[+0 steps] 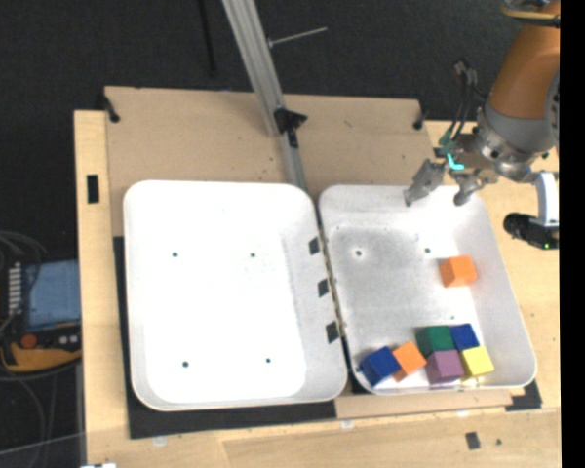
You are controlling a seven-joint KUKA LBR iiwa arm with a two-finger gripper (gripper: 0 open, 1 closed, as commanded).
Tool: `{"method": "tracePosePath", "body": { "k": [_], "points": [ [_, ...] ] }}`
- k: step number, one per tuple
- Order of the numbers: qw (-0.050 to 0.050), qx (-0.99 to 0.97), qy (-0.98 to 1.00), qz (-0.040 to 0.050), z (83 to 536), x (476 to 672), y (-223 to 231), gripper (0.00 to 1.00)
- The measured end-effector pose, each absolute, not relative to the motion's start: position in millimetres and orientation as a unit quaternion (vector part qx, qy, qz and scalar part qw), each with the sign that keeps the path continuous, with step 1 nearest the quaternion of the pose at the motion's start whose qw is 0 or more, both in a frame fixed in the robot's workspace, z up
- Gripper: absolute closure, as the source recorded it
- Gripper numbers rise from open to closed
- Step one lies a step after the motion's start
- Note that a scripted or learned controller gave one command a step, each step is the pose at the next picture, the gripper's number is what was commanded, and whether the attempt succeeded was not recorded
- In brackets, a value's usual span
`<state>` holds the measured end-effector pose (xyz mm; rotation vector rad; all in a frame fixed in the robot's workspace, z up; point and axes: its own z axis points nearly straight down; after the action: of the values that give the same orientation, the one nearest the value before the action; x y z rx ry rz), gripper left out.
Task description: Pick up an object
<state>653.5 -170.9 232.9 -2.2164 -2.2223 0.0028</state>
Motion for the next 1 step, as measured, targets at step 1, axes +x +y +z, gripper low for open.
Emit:
{"method": "tracePosePath", "body": {
  "k": [1],
  "points": [
    [-0.001, -0.705, -0.709, 0.0011, 235.7, 654.2, -171.8, 0.00]
  ]
}}
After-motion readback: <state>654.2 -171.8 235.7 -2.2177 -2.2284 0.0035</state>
